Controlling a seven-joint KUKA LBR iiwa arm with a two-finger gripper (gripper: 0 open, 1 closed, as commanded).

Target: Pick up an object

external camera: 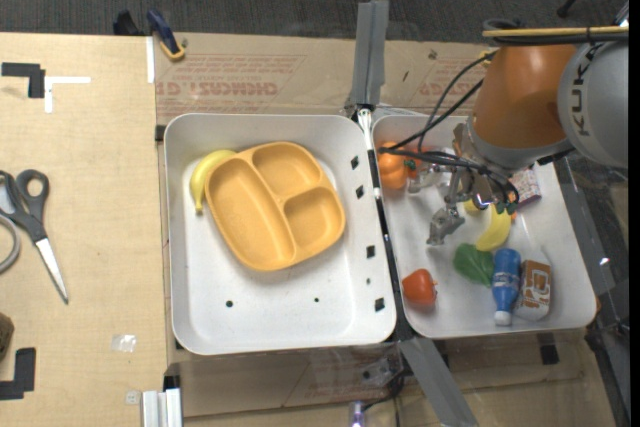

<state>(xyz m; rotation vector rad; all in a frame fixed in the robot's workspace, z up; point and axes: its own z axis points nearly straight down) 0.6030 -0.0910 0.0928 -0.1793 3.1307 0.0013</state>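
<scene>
Camera view: the gripper (447,220) is lowered into the right bin (572,215), probably toward the green object (472,262); its state cannot be told.

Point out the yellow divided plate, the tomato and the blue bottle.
yellow divided plate (277,205): camera view, on the ridge between its compartments.
tomato (420,287): camera view, middle of its red body.
blue bottle (506,279): camera view, on its blue upper body.

Glossy orange plastic tray (275,205), smooth white bins (195,305), matt wooden bench (80,215), metal scissors (40,230)
</scene>
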